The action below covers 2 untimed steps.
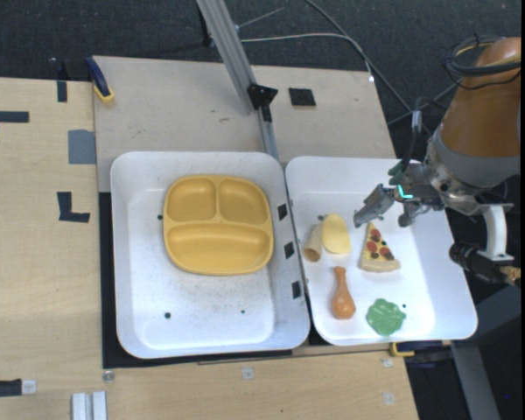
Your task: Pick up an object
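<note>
tool (pixel 389 210) hangs with fingers apart, gripping nothing, above pizza slice (pixel 379 250).

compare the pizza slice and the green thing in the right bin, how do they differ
The pizza slice is a pale yellow wedge with red and dark toppings; the green thing is one solid green, rounded and lumpy. The pizza slice lies farther up the bin, just under the gripper; the green thing sits near the bin's lower edge, away from the gripper. Both rest flat on the floor of the right bin, untouched, and look alike in size.
</note>
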### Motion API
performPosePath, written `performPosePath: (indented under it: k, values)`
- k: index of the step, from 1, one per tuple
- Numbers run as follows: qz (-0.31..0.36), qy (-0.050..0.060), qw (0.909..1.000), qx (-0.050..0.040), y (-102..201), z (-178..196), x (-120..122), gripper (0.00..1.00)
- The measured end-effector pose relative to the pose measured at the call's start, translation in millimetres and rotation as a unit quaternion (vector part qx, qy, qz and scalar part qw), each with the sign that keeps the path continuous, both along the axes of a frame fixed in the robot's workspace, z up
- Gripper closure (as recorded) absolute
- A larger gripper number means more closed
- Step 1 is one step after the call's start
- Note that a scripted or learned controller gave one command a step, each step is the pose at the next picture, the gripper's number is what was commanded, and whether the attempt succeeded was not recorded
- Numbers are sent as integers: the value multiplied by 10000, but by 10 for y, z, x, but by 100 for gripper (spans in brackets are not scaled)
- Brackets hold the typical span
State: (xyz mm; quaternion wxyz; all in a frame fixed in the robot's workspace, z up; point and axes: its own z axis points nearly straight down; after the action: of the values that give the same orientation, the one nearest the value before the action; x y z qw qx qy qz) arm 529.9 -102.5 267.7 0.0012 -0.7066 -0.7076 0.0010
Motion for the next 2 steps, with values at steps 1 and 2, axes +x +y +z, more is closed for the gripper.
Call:
performPosePath:
  k: [1, 2]
  values:
    - [1, -6, 10000, -1, 0, 3, 3, 0]
    - [-7, 21, 10000, 1, -34, -635, -10, 0]
